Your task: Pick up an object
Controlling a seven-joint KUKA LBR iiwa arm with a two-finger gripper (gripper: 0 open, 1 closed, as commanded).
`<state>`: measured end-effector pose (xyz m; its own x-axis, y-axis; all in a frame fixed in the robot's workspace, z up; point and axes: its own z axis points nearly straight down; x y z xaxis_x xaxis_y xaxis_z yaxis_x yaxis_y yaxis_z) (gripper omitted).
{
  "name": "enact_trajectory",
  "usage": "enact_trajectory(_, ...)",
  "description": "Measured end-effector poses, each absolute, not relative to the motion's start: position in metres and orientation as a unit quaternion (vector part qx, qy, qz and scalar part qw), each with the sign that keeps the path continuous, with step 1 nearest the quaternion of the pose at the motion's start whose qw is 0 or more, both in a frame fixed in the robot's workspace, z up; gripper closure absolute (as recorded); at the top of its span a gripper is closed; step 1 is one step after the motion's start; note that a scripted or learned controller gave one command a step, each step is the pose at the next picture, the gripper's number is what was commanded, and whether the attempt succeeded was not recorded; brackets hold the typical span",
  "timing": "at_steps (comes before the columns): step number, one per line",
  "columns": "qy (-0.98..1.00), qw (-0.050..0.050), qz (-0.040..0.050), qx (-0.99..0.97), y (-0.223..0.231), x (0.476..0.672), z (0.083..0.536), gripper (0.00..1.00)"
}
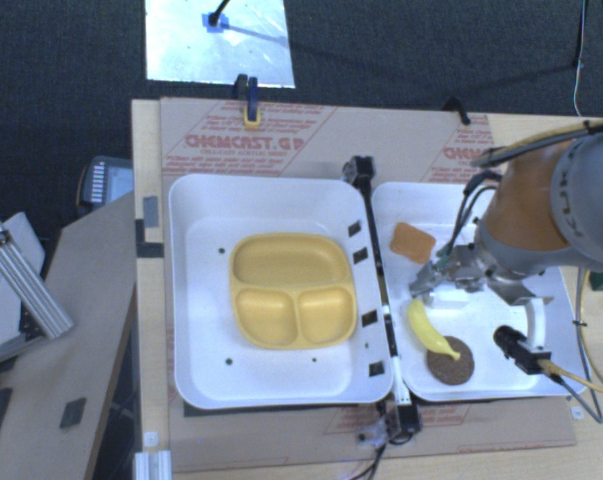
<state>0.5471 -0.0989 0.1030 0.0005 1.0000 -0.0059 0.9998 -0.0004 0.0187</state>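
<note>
The end effector (433,280) (grip state I cannot tell) hangs just above the banana (430,330), so the approach step is in hand; next comes descent onto it.

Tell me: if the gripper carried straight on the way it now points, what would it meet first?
Probably the banana. The gripper points down and left into the right bin, just above the banana's upper end. Depth is unclear, so it could reach the bin floor beside it instead.

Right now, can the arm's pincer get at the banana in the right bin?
Probably yes. The pincer hangs just above the banana's upper end, and nothing lies over the fruit. Its lower tip touches or overlaps the brown round cookie-like piece, and the orange slab lies apart, further up the bin.
</note>
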Motion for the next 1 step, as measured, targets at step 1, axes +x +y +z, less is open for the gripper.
enact_trajectory(1, 0.707, 0.012, 0.0057, 0.707, -0.0994, 0.5488, 0.1131, 1.00)
